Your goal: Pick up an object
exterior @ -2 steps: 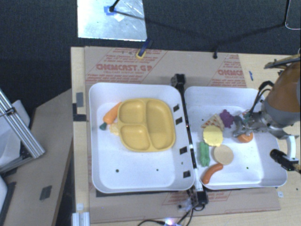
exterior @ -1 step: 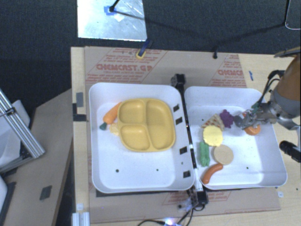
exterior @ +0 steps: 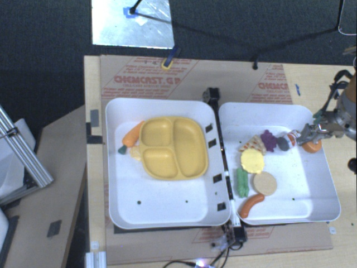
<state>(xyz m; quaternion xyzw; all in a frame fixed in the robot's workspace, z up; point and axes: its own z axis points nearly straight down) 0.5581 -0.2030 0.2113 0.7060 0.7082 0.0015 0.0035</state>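
Sausage point(exterior: 251, 204) front of right bin point(exterior: 321, 202); jaws point(exterior: 308, 134) by grapes point(exterior: 269, 140), state unclear.

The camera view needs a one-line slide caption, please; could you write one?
Claw at the right bin's far edge near toy food; yellow divided plate and carrot in the left bin.

A pale wooden desk point(exterior: 67, 149) is filling the middle of the frame, carrying a printed cardboard sheet point(exterior: 150, 77). Two shallow white bins are sitting side by side on that sheet: the left bin point(exterior: 120, 205) at centre, the right bin point(exterior: 318, 200) touching it toward the right edge.
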